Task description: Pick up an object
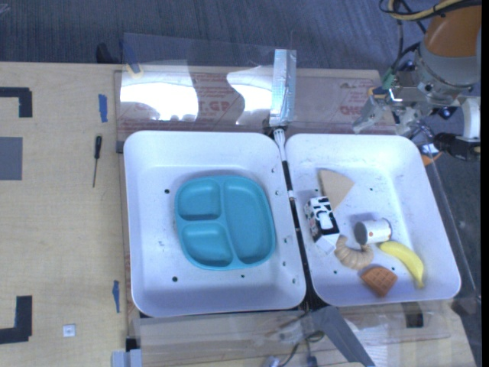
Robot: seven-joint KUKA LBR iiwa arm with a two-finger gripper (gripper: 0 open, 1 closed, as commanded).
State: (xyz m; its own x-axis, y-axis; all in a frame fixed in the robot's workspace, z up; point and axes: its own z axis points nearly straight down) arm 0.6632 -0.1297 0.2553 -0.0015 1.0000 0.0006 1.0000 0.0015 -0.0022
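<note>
The things to pick from lie together in the right bin (397, 147), toward its near side. A yellow banana (406, 259) lies closest to the right wall, with a small white cylinder with a red end (371, 231) just up and left of it. Beside the cylinder's lower left rests a tan bagel-like ring (352, 254), and an orange-brown waffle-like piece (379, 280) sits just below that, close to the near rim. A black-and-white block (323, 217) lies to the left, hard by the divider between the bins, and a flat tan wedge (337, 185) lies above it, nearer the bin's middle. The left bin (145, 205) holds a teal divided plate (225, 220) with three compartments. The gripper (397, 113) hangs above the far right corner of the right bin, well apart from all the items, with nothing between its fingers; how far they are spread I cannot tell, since wiring and brackets clutter that area. Above it the arm's orange band (458, 25) shows at the top right.
</note>
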